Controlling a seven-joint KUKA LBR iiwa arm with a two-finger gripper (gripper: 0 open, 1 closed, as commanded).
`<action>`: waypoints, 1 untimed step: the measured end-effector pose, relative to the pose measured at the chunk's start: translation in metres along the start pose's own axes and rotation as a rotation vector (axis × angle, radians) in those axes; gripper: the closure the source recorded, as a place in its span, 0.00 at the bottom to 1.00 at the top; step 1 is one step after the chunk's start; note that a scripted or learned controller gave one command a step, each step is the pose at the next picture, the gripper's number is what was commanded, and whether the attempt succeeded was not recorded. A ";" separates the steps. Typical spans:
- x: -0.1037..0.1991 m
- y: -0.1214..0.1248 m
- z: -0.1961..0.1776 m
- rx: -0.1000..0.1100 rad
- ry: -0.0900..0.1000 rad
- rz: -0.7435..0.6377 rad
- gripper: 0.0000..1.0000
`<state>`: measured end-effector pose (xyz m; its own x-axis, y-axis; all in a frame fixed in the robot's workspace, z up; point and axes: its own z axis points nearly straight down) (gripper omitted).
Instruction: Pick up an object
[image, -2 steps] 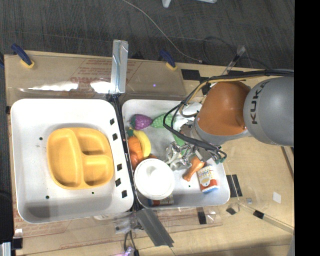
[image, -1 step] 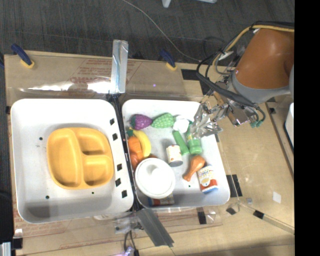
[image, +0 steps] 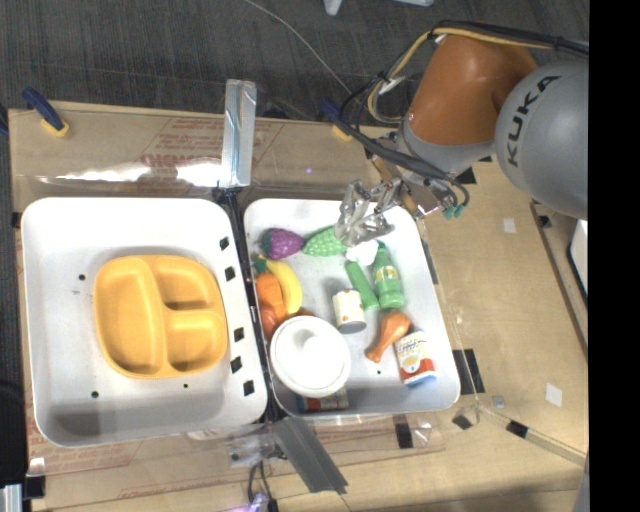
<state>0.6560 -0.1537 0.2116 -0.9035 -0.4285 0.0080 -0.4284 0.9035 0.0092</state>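
My gripper (image: 358, 219) hangs over the back of the right bin (image: 432, 300), its metal fingers spread apart with nothing between them. Just below and left of it lies a green toy vegetable (image: 326, 241) beside a purple grape bunch (image: 283, 242). A green bottle (image: 388, 277) and a green stick-shaped piece (image: 361, 283) lie right under the fingertips. Further forward are a small white cup (image: 349, 309), a chicken drumstick (image: 388, 333), a red-labelled can (image: 414, 359), a white bowl (image: 310, 354), a banana (image: 288, 284) and a carrot (image: 270, 297).
The left bin (image: 50, 300) holds a yellow divided plate (image: 162, 312). A metal clip post (image: 238, 130) stands at the back between the bins. The orange-banded arm (image: 470, 85) looms over the right bin's back right corner.
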 end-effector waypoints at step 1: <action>-0.022 0.043 -0.055 0.008 -0.008 0.180 1.00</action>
<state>0.6577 -0.1055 0.2673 -0.9656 -0.2602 0.0011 -0.2602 0.9656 0.0008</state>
